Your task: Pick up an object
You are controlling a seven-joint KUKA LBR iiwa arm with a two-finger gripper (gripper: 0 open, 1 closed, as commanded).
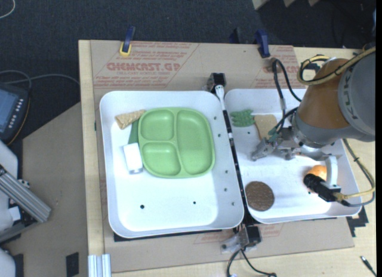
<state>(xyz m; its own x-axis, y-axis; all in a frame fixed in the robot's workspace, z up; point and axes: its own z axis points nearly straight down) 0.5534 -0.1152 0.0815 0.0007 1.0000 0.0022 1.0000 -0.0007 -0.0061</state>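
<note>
- Two white bins (119, 210) are sitting on a cardboard-covered bench (179, 61).
- The gripper (260, 151), fingers spread and holding nothing, is hovering in the right bin (286, 207).
- A brown disc (260, 195) is lying near that bin's front rim.

Cardboard sheet (179, 61), 2 clamps (126, 42).

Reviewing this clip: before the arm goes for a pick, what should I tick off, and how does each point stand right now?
1. Pincer sits over the right bin: ok.
2. Something between its fingers: cannot tell.
3. Targets in the right bin: brown disc, green piece, tan piece, orange ball: ok.
4. Brown disc lies apart from the others: ok.
5. Orange ball is free of the arm: not ok, partly hidden.
6. Green tray stays in the left bin, out of the way: ok.
</note>
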